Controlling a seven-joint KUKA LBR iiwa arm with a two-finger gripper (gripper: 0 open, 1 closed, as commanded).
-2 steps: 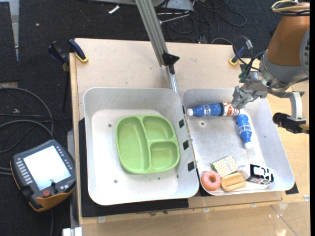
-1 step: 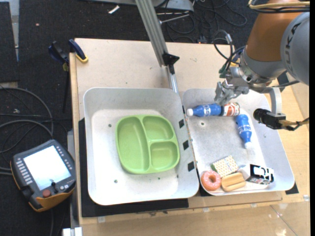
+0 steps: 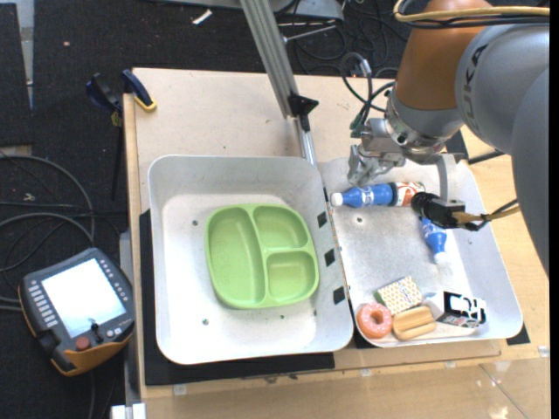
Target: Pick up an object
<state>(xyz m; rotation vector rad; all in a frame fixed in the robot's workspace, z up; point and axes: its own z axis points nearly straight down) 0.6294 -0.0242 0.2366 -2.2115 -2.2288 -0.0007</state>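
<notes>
Gripper (jaw state cannot be told) hangs over the blue bottle at the right bin's far edge; bottle's long axis runs left-right.

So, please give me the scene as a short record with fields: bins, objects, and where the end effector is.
left bin: holds a green tray with three compartments
right bin: bottle lying at the far edge; blue tube right of middle; donut, sponge, bread roll and a black-and-white item at the near edge
end effector: over the far edge of the right bin, just above the bottle
holding: cannot tell
bench, outside the bins: blue and yellow clamp at the far left corner
</notes>
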